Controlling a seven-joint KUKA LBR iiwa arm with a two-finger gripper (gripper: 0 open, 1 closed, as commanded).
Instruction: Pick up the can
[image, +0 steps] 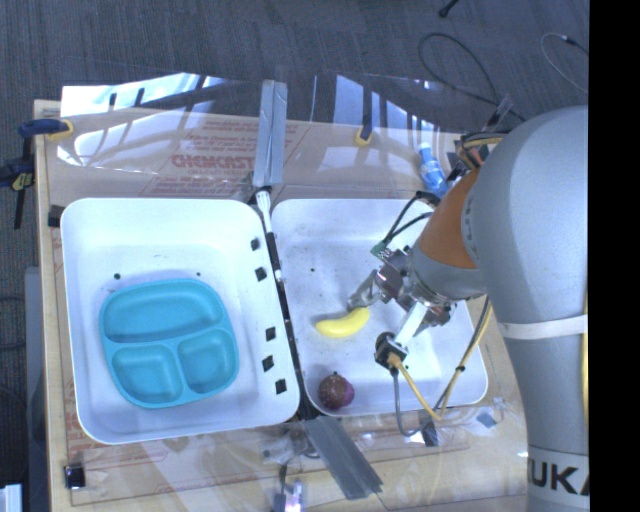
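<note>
My gripper (363, 293) hangs low over the middle of the right bin (320, 230), pointing left and down. Its tip is just above the right end of a yellow banana (342, 323), which lies on the bin floor. I cannot tell whether they touch. The grey arm with its orange band (450, 235) reaches in from the right and hides much of the bin's right half.
A dark red round fruit (337, 390) sits near the right bin's front edge. In the left bin (80, 240) lies a blue tray (168, 340) with three compartments. A ridge with black clips (272, 300) divides the two bins.
</note>
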